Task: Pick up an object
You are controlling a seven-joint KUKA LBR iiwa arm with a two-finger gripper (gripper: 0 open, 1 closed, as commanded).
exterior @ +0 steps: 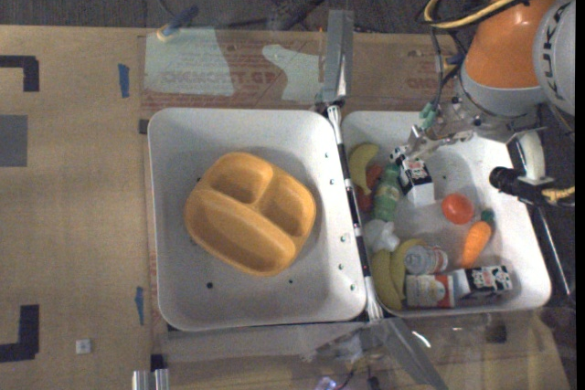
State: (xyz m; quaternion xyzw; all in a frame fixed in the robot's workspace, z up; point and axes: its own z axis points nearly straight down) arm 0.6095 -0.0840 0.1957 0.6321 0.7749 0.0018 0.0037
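Fingers (pixel 416 140) sat too blurred to tell their gap, hovering over the milk carton (pixel 417 175) near the right bin's (pixel 535 274) back-left corner.

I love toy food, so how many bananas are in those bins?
2, both in the right bin: one banana near its upper left corner, another banana at lower left. More may hide under the clutter.

Yellow divided plate (pixel 250 212) alone in left bin (pixel 174 142). Gripper (pixel 411 148) low over small carton (pixel 418 175), right bin (pixel 530 242) crowded: bananas, carrot (pixel 475 240).
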